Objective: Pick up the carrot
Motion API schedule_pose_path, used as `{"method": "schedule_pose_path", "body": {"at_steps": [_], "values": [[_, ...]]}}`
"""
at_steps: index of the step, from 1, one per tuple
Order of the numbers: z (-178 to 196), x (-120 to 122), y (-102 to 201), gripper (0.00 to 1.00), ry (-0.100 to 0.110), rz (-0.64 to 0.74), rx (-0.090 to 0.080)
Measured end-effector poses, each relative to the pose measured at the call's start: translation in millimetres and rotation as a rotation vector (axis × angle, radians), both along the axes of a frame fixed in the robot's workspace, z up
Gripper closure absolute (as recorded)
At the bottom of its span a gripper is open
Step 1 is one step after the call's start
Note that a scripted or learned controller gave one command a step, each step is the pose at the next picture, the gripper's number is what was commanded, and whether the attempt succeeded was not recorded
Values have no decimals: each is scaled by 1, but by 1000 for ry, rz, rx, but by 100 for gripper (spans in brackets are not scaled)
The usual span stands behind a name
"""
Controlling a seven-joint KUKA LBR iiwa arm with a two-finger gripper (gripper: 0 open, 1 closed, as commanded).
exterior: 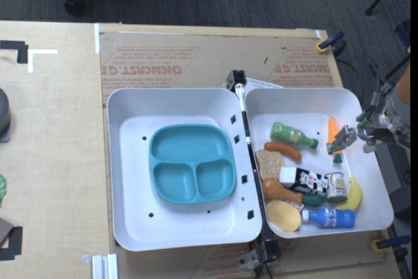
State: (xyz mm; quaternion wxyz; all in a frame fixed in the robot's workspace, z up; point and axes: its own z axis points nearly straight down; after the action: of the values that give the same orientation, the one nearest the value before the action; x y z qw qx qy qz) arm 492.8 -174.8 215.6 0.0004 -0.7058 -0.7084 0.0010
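Note:
The carrot (332,129), orange with a green top, lies in the right bin (297,101) near its right wall, pointing away from the camera. My gripper (356,140) reaches in from the right and hovers just right of the carrot. Its fingers stand apart, the left fingertip (343,137) close to the carrot's lower end. Nothing is between the fingers, and the carrot rests on the bin floor.
The right bin also holds a green bottle (294,135), sausage (283,150), bread slice (268,163), cow-print carton (308,180), can (337,186), banana (354,196), blue bottle (330,217) and drumstick (279,190). A teal divided plate (192,163) sits in the left bin (130,206).

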Motion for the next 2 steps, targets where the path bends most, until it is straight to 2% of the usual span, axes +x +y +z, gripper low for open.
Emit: {"method": "schedule_pose_path", "body": {"at_steps": [1, 2], "values": [[-125, 47, -32, 0, 4, -137, 20], [-116, 46, -36, 100, 2, -140, 11]]}}
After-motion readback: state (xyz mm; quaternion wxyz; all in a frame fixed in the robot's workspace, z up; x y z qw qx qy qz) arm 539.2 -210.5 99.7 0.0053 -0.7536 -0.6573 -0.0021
